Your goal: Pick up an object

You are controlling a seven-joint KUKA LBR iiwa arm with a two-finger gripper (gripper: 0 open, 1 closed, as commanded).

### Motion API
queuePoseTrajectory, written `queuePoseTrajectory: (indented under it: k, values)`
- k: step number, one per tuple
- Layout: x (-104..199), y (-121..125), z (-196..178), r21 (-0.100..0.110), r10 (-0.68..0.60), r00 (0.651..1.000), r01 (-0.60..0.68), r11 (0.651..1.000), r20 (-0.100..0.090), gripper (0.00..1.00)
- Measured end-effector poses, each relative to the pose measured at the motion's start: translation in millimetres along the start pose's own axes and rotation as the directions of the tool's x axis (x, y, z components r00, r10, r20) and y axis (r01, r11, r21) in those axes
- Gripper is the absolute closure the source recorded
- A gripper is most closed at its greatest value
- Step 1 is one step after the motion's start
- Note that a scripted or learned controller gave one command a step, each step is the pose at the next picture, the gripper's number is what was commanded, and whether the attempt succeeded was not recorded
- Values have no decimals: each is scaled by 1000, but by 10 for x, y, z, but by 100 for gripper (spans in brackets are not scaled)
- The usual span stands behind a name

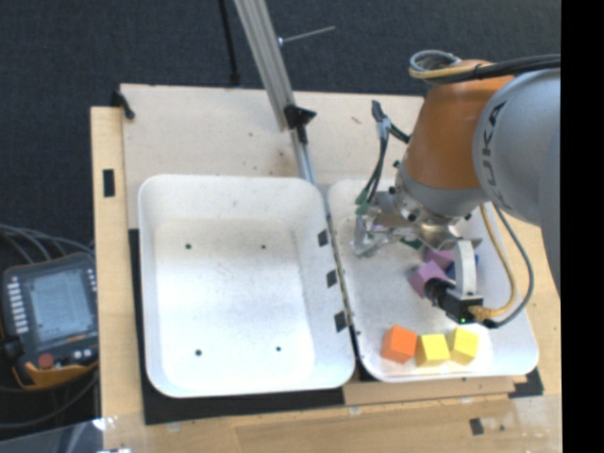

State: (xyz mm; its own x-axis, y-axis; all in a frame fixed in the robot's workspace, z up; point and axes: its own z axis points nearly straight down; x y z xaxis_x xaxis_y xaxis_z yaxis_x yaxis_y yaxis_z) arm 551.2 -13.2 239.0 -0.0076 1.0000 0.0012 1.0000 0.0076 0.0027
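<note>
Grey-and-orange arm over right bin, gripper low near its left wall, finger state impossible to tell, purple block beside it, orange cube and two yellow cubes along front edge

Matt white plastic bins on pale wood bench

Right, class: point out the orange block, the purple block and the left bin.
orange block [399,343]: camera view, on its top face.
purple block [430,276]: camera view, on its visible side below the arm.
left bin [151,196]: camera view, on its upper-left rim.
</note>
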Motion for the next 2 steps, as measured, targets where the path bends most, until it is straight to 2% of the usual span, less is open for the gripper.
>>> queuePoseTrajectory:
  k: [1,2]
  values:
    - [619,134,35,1,-1,1000,1,1000,-1,100]
    - [1032,245,62,1,1,1000,-1,1000,0,100]
